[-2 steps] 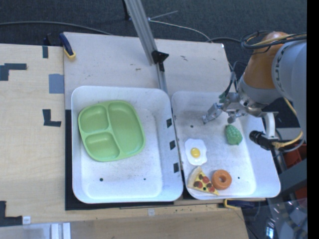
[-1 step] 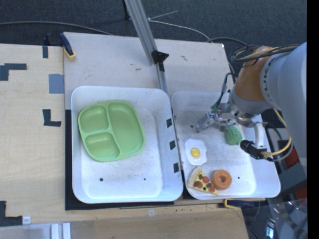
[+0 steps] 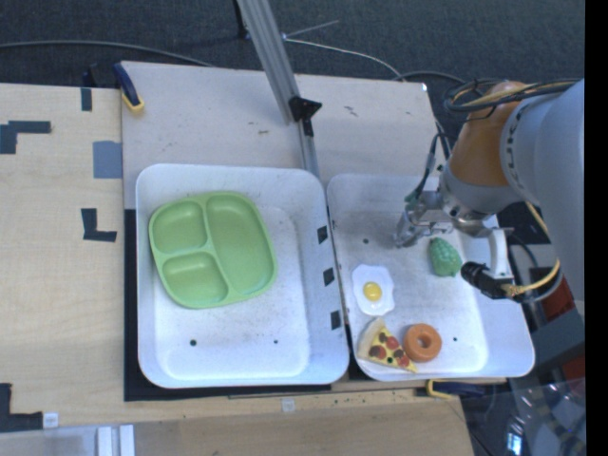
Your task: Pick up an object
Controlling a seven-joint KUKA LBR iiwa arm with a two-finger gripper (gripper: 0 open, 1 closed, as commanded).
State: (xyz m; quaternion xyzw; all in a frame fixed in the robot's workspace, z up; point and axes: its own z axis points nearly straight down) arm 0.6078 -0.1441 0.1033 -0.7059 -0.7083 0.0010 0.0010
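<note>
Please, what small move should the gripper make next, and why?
Probably a short shift toward the small green bumpy toy, then down. The gripper is low in the right white bin just beside that toy, nearer to it than to the fried egg toy.

One fixed camera looks down at a slant over both white bins (image 3: 228, 183), moderately near

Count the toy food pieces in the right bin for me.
4: a green piece beside the gripper, a fried egg mid-bin, a pizza slice and a donut at the near edge. The arm may hide more.
</note>
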